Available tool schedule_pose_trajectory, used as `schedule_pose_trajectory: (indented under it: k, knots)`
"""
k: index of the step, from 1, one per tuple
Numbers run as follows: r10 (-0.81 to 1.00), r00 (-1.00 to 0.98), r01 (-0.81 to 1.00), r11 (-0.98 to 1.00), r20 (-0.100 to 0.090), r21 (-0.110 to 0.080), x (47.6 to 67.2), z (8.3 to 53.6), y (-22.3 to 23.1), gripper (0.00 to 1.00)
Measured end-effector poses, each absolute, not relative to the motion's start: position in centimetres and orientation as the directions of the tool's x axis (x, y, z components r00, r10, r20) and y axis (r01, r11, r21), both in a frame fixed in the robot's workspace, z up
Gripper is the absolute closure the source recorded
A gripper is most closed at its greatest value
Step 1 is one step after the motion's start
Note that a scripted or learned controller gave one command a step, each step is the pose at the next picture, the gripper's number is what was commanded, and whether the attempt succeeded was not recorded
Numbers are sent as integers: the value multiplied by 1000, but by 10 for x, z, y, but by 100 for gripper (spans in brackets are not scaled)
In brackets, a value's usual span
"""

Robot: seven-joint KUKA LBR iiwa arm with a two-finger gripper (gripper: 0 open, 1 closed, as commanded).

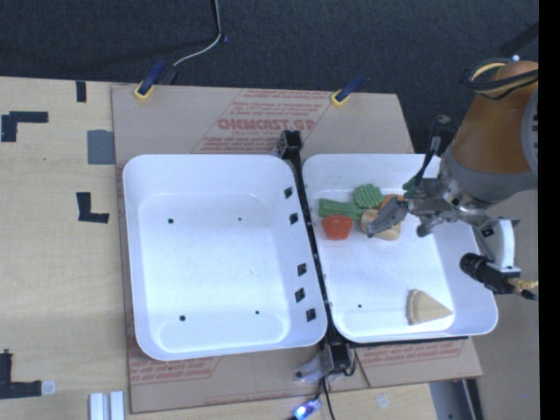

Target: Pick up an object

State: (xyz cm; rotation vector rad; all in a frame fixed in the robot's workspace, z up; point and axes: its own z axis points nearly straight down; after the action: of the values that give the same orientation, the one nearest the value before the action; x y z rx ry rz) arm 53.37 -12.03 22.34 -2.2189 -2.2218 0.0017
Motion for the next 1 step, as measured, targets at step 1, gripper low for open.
schedule_pose_trajectory:
  k: [1]
  knots:
    - [1000, -5, 1000, 5, -1, 4, 608, 225, -106, 0]
